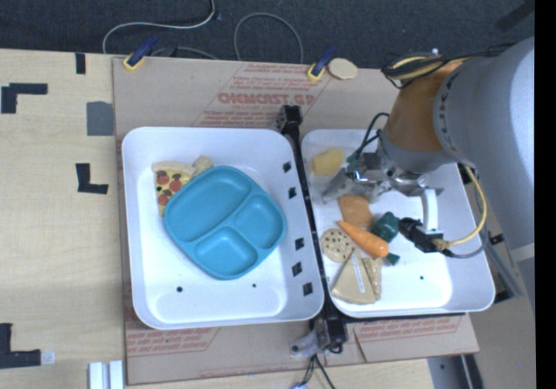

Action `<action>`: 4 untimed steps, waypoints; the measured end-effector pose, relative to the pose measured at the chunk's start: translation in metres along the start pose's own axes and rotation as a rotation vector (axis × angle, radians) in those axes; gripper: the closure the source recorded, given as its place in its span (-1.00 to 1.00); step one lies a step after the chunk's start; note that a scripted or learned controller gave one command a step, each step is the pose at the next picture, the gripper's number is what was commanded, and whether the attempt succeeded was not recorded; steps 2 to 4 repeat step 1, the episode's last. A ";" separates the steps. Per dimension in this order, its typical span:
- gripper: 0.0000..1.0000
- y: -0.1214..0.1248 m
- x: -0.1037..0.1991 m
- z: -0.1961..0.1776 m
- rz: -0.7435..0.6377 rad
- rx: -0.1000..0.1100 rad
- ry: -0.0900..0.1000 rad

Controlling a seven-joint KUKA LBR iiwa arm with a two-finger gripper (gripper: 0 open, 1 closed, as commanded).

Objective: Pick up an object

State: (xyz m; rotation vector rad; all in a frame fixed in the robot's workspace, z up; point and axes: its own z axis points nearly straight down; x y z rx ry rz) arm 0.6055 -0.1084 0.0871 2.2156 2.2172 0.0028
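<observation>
We saw a cluster of toy food in the right bin [469, 296]: an orange carrot [365, 239] lying at a slant, a tan bread-like piece [354, 207] touching its upper end, a round cracker [335, 245] just left of it, a pale wedge [359, 280] below, and a dark green piece [385, 226] at its right. A yellow lump [327, 161] sat apart, near the bin's upper left corner. The gripper [358, 177] hung just above the bread-like piece, between it and the yellow lump; we could not tell how far its fingers stood apart or whether they held anything. The grey arm [486, 109] covered the bin's upper right, while the lower right floor lay open. In the left bin [148, 292] a blue divided plate [224, 220] sat centrally, with a pizza slice [170, 179] at its upper left edge.
</observation>
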 end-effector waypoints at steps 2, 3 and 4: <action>1.00 0.001 -0.001 -0.010 0.000 0.000 0.000; 1.00 0.001 -0.001 -0.010 0.000 0.000 0.000; 1.00 0.001 -0.001 -0.010 0.000 0.000 0.000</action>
